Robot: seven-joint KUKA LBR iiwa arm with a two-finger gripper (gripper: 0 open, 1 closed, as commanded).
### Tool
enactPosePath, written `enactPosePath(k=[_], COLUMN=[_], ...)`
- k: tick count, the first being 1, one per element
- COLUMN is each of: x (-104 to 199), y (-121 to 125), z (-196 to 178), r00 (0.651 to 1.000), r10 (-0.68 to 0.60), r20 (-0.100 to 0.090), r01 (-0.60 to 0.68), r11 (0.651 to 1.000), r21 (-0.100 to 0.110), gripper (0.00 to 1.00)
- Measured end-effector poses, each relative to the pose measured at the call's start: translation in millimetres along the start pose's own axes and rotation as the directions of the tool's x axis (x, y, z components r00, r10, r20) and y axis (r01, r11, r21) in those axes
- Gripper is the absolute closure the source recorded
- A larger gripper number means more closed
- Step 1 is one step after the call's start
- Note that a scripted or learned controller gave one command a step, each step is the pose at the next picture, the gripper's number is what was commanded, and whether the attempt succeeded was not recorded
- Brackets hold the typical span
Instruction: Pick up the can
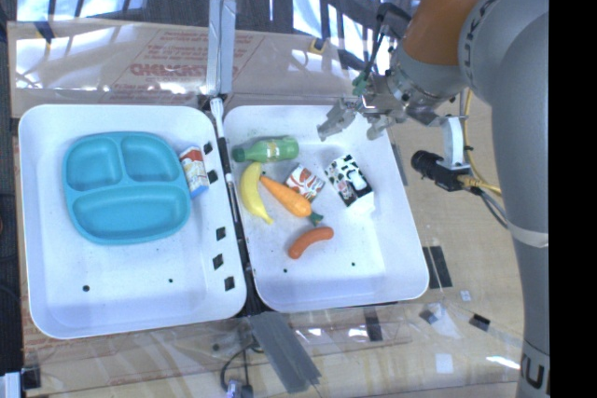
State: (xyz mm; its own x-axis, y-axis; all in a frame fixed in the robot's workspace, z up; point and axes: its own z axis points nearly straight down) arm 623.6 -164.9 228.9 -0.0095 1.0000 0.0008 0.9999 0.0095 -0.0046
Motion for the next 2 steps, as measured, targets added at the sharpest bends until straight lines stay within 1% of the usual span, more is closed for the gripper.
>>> enactPosePath(k=[1, 2], x=[24.5, 43.3], y=[22.1, -18.5], z=[116.8, 133.0], r00=[0.994, 0.995], r10=[-0.113, -0.098], r20=[0.0, 0.001], r01=[0.113, 0.098], r11=[0.994, 0.995], r21=[-0.001, -0.011], gripper=[0.0, 0.0])
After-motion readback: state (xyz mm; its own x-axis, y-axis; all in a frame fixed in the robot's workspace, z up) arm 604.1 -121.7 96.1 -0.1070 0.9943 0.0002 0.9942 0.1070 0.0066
